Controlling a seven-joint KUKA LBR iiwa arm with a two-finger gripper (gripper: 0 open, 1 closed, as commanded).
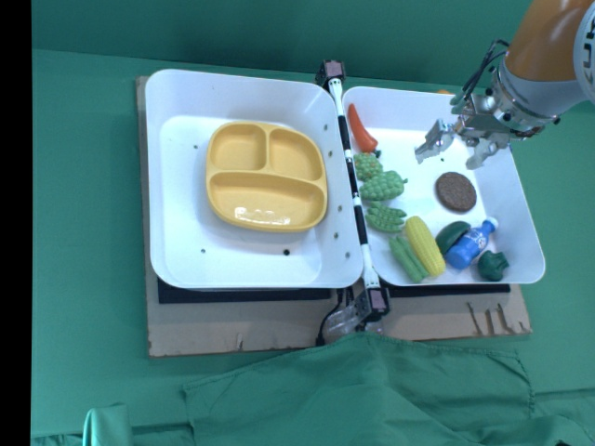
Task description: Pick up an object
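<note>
Right, here is my count from the console, going left to right across the bench:

- One left bin (177, 249), well to the left of the jaws, holding one yellow divided plate (267, 175) with three compartments.
- One black-and-white divider rod (351, 179) running between the bins.
- One right bin (521, 221), the one my gripper hangs over.
- One orange carrot (361, 130) against that bin's left wall, left of the jaws and roughly level with them.
- Green pieces in a column below the carrot, all left of and below the jaws: I count one knobbly cluster (368, 165), one leafy lump (383, 187), one pea pod (385, 217) and one slim green stalk (405, 259).
- One yellow corn cob (424, 244), touching the stalk's right side.
- One brown round patty (456, 191), lying flat just below the jaws, apart from them.
- One dark green vegetable (453, 235), below the patty.
- One blue bottle (470, 242) on its side, white cap pointing up-right, beside that vegetable.
- One small dark green piece (492, 266) in the bin's lower right corner.
- One gripper (457, 147), fingers spread apart with nothing between them; one fingertip points left, the other sits right of it above the patty.
- One arm: the grey wrist (521, 100) and orange band (553, 26) slant in from the upper right, tilting the gripper down and leftward over the upper part of the right bin.
</note>
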